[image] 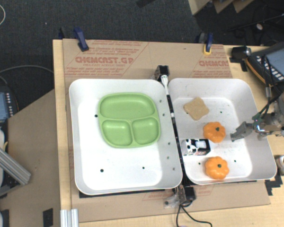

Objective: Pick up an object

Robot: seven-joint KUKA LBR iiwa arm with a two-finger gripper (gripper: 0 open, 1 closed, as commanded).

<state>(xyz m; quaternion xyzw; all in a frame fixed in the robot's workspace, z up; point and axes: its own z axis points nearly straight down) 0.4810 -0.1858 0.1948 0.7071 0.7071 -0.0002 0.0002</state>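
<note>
One orange pumpkin (216, 168) sits nearest in the right bin (241, 92), with a small black-and-white toy (197, 146) just behind and left of it. A second pumpkin (214, 132) lies farther back, then one tan cracker-like piece (196, 108) (four loose things in all). The left bin (85, 164) holds one green divided plate (129, 119). The claw (238, 133) reaches in low, right of the second pumpkin; whether it is spread I cannot tell

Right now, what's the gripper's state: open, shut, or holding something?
Gripper: cannot be told from this view. It sits over the right bin, right of the upper orange pumpkin, with nothing visibly held.
</note>
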